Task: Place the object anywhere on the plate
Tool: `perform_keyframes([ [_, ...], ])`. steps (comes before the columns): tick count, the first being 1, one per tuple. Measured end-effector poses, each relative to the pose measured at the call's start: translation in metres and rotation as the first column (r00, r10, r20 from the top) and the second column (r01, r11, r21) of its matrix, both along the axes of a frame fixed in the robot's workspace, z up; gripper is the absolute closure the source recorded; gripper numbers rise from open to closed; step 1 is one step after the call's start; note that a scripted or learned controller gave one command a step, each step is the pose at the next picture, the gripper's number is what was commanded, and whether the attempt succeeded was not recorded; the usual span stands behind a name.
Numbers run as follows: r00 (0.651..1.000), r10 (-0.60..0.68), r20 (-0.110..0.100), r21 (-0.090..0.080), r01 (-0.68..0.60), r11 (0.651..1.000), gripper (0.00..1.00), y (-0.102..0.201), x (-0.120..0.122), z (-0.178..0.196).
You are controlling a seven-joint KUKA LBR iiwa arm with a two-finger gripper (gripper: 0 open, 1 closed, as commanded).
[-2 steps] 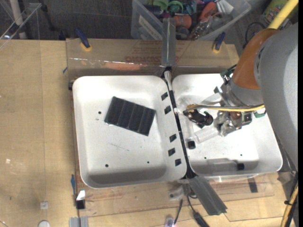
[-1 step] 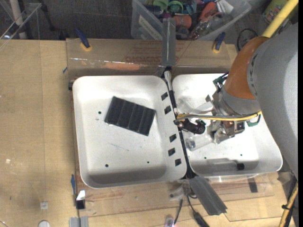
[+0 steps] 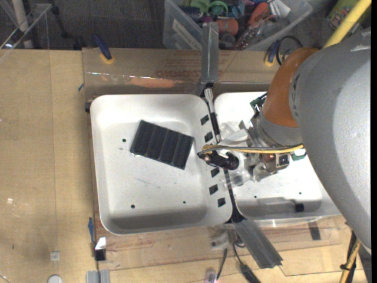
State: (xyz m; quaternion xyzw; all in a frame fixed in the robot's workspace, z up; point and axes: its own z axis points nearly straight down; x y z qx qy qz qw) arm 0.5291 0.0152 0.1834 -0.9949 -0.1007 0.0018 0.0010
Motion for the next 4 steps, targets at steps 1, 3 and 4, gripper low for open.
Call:
perform_keyframes([
  [1,0.981,0.194,-0.002,0.002,-0.194,0.981,1.00,0.062,-0.016,0.000],
  [3,0.805,0.593,0.000,0.001,-0.593,0.805,1.00,0.134,-0.051,-0.025],
  [4,0.656,0.754,0.025,-0.017,-0.754,0.656,1.00,0.180,-0.042,-0.091],
])
